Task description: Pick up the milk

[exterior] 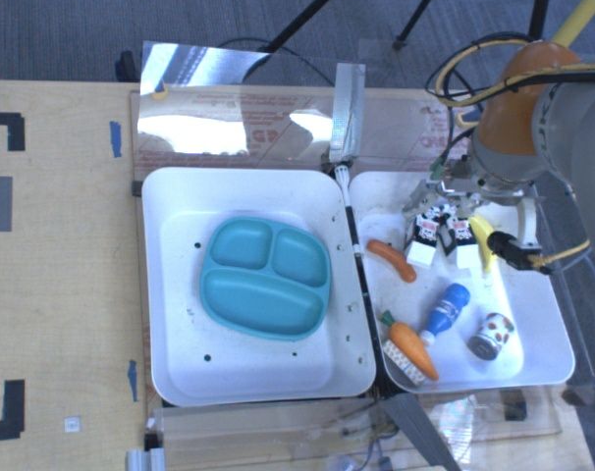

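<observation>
Carrot [412,346]: nearest us, at the right bin's [548,356] front edge.
Milk [427,234]: we see it at that bin's back, beneath the gripper [443,207].
Gripper: lowered over the milk, presumably to grasp; whether parted or together, we cannot tell.

Floor [180,8]: grey-blue carpet along the top, behind the claw's side of the bench.
Stands: black tripod legs [430,3] slant across the carpet, up and left of the claw.
Bench [52,263]: pale wooden board, far left of the claw, with black corner marks and blue tape bits.
Light: bright glare on the clear panel [229,116], upper left of the claw.
</observation>
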